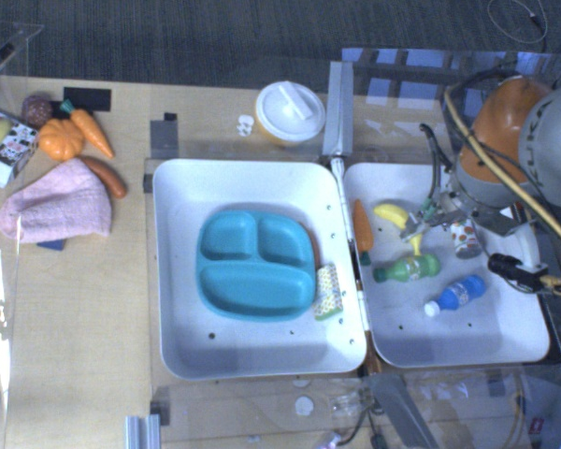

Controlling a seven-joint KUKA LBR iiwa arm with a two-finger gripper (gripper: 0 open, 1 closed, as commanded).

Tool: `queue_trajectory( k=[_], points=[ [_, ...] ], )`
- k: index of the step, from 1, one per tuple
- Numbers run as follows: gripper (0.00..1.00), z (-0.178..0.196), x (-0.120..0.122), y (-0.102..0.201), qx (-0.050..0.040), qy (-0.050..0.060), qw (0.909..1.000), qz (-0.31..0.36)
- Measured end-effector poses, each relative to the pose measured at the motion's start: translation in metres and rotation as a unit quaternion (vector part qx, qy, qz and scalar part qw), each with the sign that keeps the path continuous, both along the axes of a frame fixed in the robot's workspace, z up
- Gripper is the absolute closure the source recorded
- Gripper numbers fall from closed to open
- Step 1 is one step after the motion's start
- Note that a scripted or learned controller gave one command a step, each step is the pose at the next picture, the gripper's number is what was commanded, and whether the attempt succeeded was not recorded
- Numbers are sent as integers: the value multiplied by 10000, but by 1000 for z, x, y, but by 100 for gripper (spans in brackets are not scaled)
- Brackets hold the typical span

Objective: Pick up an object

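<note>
The gripper (421, 221) hung in the right bin (505, 344), just right of the yellow banana (391, 215), which lay at the far left there. Looked light, rigid, slick plastic; I'd pinch its middle. Couldn't tell the tool's state.

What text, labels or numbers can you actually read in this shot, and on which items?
No text is legible.
Blue bottle in the right bin: label too small to read.
Green bottle: no print that can be made out.
Small patterned can near the gripper: markings blurred.
Black-and-white box at the bench's left edge: printed, but too blurred to read.
White lidded container: no writing that can be made out.
</note>
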State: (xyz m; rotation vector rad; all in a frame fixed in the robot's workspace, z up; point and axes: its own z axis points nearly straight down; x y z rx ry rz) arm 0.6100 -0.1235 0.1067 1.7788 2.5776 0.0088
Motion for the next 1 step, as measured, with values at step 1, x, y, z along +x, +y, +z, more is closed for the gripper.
queue_trajectory(
  k=[1],
  points=[
    [100, 96, 1, 33, 16, 31, 9802, -1982]
  ],
)
